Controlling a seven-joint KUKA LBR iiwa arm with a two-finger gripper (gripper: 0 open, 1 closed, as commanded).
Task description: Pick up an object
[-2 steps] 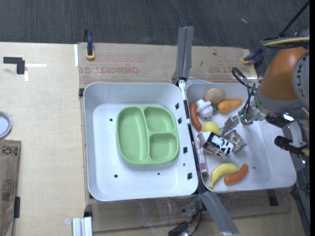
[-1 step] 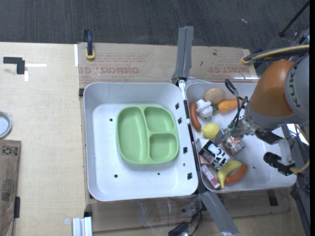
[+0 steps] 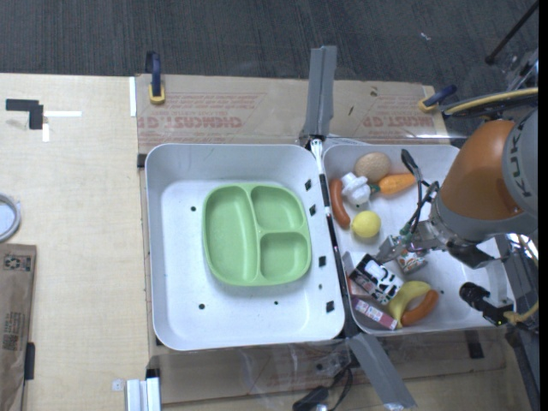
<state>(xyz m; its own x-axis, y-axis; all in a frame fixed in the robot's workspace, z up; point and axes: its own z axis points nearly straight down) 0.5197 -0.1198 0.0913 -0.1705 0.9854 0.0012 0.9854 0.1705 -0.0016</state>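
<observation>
The jaws (image 3: 409,248) are hanging low in the right bin (image 3: 445,311), their opening impossible to tell, nothing visibly held. A small object (image 3: 412,261) is lying just beneath them; a yellow lemon (image 3: 366,223) is sitting near, up and to the left.

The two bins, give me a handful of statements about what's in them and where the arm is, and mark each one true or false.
1. A green divided plate lies in the left bin. True.
2. The lemon sits in the left bin. False: it lies in the right bin, beside a hot dog.
3. The gripper hangs over the right bin. True.
4. The carrot lies on the green plate. False: it lies near the right bin's far end, beside the potato.
5. A banana lies near the right bin's front edge. True.
</observation>
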